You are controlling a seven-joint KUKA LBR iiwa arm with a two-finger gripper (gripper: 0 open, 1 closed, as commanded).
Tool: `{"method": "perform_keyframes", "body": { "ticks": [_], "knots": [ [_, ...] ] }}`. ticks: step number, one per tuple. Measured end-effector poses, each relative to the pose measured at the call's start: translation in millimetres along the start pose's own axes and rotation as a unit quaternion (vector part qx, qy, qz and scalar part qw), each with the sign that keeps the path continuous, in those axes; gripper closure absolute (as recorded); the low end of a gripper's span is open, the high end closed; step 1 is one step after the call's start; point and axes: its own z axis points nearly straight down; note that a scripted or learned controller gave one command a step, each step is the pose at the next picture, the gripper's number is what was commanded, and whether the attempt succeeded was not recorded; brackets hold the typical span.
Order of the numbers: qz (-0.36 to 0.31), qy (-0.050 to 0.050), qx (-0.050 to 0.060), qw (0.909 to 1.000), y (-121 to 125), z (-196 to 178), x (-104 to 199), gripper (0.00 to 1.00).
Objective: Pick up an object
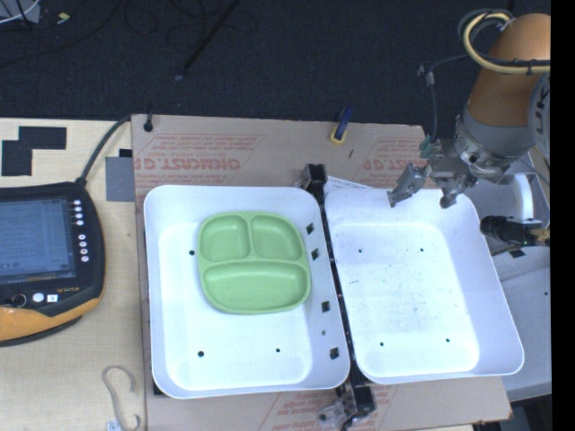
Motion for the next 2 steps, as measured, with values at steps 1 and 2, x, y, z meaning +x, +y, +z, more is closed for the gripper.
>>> {"method": "perform_keyframes", "body": {
  "ticks": [1, 2],
  "knots": [
    [-0.001, -0.001, -0.005, 1.0000, 2, -7, 0, 0.00],
    [-0.001, 0.000, -0.002, 1.0000, -6, 57, 4, 0.00]
  ]
}}
